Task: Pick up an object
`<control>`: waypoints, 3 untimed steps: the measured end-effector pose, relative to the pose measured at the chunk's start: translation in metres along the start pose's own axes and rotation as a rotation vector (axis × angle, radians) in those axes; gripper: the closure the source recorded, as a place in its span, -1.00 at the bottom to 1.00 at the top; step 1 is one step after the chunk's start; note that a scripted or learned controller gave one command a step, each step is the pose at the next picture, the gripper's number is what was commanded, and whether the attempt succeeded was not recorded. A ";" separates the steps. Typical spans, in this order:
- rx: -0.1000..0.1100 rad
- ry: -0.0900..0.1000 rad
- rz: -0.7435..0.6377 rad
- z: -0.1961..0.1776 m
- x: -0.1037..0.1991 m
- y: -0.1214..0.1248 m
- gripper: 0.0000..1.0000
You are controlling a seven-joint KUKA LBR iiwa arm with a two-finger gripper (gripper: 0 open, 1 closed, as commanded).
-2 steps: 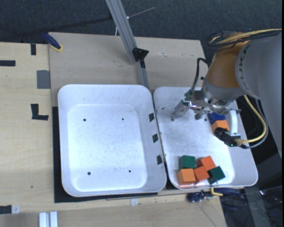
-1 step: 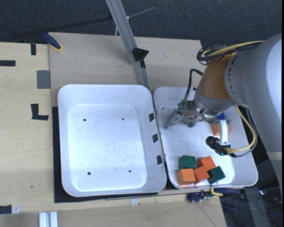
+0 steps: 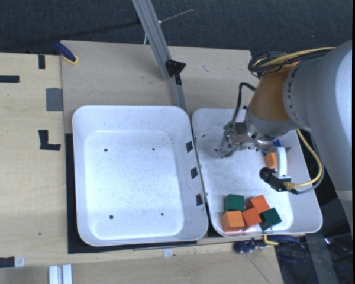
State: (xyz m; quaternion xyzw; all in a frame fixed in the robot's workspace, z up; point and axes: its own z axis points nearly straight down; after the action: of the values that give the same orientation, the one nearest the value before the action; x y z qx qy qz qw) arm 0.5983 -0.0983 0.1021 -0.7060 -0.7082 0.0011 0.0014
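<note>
Hanging low over the upper left part of the right bin (image 3: 307,220), the claw (image 3: 228,147) points down and to the left, its tip close to the bin floor; whether it is spread or pressed together cannot be told from this slant, and no object shows at its tip. Behind it the wrist carries an orange band (image 3: 271,99), and the grey arm (image 3: 325,87) runs off toward the right edge, with yellow and black cables (image 3: 284,57) looped around it. Well apart from the claw, in the near part of the same bin, a cluster of blocks lies together: a green block (image 3: 234,203) at the upper left, an orange block (image 3: 232,220) just below it, a second orange block (image 3: 260,205) to the right, another orange block (image 3: 251,217) in the middle, and a dark green block (image 3: 271,217) at the lower right, all touching or nearly so. A small orange piece (image 3: 271,160) shows beside the wrist hardware, partly hidden. The left bin (image 3: 80,135) sits side by side with the right one on the wooden tabletop (image 3: 23,176). A grey metal pole (image 3: 154,28) slants down toward the seam between the bins.
</note>
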 end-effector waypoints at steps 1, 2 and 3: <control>-0.007 -0.001 0.003 -0.052 -0.005 -0.008 1.00; -0.009 -0.001 0.001 -0.115 -0.004 -0.012 1.00; -0.003 0.000 0.001 -0.120 -0.004 -0.011 1.00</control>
State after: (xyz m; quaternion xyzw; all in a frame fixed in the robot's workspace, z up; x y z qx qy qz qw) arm 0.5874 -0.1019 0.2217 -0.7064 -0.7078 -0.0001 0.0003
